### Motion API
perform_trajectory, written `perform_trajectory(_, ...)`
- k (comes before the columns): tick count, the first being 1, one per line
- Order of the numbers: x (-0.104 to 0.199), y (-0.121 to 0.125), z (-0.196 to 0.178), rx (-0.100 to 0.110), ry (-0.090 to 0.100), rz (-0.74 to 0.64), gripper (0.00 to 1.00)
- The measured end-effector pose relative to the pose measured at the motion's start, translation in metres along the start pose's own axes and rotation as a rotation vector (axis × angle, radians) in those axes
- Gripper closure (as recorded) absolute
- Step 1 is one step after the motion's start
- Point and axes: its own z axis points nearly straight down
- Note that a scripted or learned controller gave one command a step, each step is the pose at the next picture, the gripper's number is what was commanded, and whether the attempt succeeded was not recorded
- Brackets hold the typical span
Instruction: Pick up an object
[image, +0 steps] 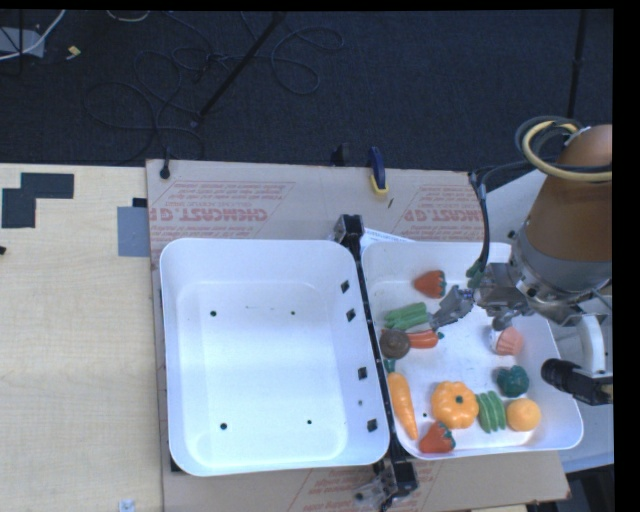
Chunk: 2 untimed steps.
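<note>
Two white bins side by side on a cardboard sheet (250, 205). Left bin (190, 300) shows bare floor with small dark holes. Right bin (560, 440) holds the toy food. The arm (570, 220) comes in over that bin's right rim; the gripper (450, 308) sits low near the bin's middle, just beside a green vegetable (406, 316) and a small red-orange piece (423, 340). Can't tell from here how the gripper's tips stand, and nothing is visibly clamped in them.

Crowded around it: a brown round piece (393, 344) at the bin's left wall, a carrot (402, 402) along that wall toward the near edge, a strawberry (431, 283) toward the far edge, an orange pumpkin (455, 404), a red-and-green piece (437, 437) at the near edge, a green ribbed piece (491, 411), an orange (523, 414), a dark green piece (513, 380), a pink piece (509, 343) by the right rim.

Red print on the cardboard, upside down, not clearly readable. A blue clamp (377, 170) grips its far edge.
</note>
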Motion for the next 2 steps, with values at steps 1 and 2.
perform_trajectory(1,-0.026,0.070,0.071,0.001,-0.002,0.001,0.00)
perform_trajectory(2,-0.019,0.075,0.173,0.001,0.000,0.002,0.00)
